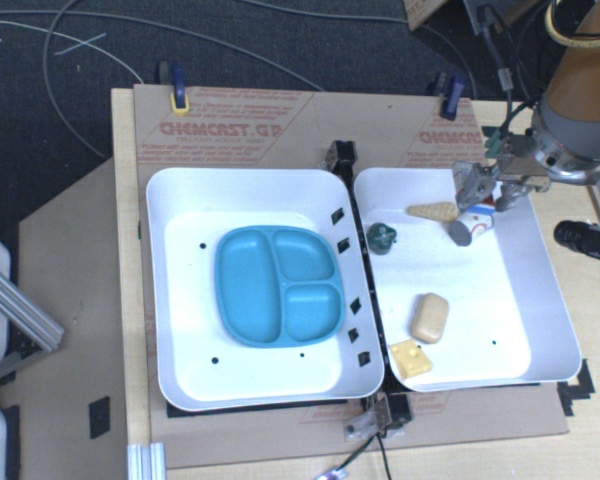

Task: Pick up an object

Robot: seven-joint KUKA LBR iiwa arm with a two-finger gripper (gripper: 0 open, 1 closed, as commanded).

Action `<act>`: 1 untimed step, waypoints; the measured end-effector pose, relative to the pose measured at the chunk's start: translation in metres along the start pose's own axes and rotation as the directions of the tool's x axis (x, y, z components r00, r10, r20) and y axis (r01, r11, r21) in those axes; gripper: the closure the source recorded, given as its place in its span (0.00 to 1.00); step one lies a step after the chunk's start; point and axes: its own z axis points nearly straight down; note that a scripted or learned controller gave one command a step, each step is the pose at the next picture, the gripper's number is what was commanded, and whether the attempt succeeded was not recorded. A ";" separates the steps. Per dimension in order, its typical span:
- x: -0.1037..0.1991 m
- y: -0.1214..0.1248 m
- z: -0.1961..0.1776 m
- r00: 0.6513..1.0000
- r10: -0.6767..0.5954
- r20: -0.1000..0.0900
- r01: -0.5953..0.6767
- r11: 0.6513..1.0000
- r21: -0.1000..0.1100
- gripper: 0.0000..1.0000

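You've got the gripper (477,211) over the right bin's (520,298) far edge, just beside an ice-cream cone (432,211) — can't tell fingers' state or if it's pinching anything. Other objs in right bin: small green item (381,237) near the divider, tan bread roll (430,318) mid-bin, yellow cheese wedge (411,359) at near-left corner. Left bin (175,268) holds a blue divided plate (279,285) — well apart from the arm.

Blue divided plate (279,286) centred in left white bin (170,268); right white bin (540,298) adjoining at 3 o'clock; blue clamps (179,86) at 12 o'clock board edge
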 end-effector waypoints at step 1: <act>0.055 -0.004 0.004 1.000 -0.004 -0.004 0.004 1.000 0.009 1.00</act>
